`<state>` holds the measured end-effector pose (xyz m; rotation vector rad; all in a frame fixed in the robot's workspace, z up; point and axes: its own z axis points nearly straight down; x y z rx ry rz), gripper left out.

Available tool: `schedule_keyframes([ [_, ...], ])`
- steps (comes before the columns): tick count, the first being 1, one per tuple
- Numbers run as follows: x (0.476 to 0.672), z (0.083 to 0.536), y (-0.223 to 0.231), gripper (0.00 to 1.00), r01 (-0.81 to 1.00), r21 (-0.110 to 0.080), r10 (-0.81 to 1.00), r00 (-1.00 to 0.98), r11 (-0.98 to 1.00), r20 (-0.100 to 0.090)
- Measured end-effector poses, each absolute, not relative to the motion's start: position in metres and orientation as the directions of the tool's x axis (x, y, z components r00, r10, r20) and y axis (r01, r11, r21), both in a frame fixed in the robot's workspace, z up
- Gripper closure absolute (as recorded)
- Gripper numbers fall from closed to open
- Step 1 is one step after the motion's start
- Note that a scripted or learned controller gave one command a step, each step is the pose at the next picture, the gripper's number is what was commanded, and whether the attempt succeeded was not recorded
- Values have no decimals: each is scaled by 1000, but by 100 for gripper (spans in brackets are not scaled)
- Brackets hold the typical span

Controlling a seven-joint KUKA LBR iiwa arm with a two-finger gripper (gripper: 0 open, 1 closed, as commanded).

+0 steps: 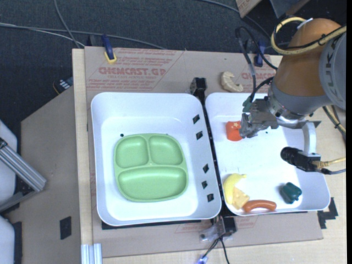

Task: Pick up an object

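My gripper (247,127) hangs over the upper left part of the right bin (264,166), pointing down. Just to its left lies a small orange-red object (234,131), touching or very close to the fingertips. At the bin's front edge lie a yellow banana-like piece (235,190) and a red sausage (259,205). A dark green block (291,192) sits at the front right. Nothing is visibly lifted.
The left bin (104,147) holds a green divided plate (150,166). A tan object (231,81) lies on the bench behind the right bin. A black cylinder on the arm (297,157) overhangs the right bin's right side. Cables trail at the back.
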<state>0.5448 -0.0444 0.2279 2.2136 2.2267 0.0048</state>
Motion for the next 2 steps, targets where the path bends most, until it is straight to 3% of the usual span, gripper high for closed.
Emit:
schedule_keyframes([
  [2,596,212,54,100,1000,2,1000,-5,5,1],
])
